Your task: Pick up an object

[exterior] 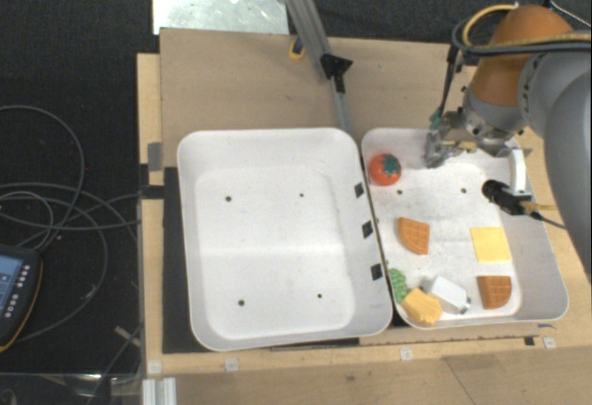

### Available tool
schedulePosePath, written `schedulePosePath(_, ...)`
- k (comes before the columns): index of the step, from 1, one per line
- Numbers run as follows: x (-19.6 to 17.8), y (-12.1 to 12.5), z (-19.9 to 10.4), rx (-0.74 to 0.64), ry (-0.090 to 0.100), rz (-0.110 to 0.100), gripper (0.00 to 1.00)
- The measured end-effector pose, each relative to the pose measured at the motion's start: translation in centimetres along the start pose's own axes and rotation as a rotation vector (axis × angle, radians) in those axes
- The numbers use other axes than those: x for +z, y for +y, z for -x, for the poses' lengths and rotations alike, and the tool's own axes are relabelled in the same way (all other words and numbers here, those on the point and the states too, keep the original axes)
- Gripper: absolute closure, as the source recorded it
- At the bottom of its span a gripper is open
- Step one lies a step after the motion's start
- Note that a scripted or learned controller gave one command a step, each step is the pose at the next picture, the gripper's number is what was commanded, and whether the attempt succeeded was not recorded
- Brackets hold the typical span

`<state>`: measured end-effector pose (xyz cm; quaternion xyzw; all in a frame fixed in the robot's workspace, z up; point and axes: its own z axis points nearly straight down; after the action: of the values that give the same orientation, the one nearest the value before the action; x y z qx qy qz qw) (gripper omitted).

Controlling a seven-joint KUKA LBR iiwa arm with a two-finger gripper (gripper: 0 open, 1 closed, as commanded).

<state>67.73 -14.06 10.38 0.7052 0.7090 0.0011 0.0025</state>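
Camera view: arm bends down from the right, claw (437, 152) over the right bin (546, 297), grip state unclear.

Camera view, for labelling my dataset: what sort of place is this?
Probably a robotics lab: a wooden bench bearing two white bins, toy food such as a tomato, and loose cables on the floor.

A brown bench (240, 84) carries two shallow white bins side by side, touching along their inner edges. The left bin (277, 237) is the larger; the right bin (541, 278) sits against its right side, near the bench's front edge.
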Motion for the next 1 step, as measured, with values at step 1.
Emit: schedulePosePath(1,-6.02,0.94,0.61,0.001,0.0,0.004,1.0)
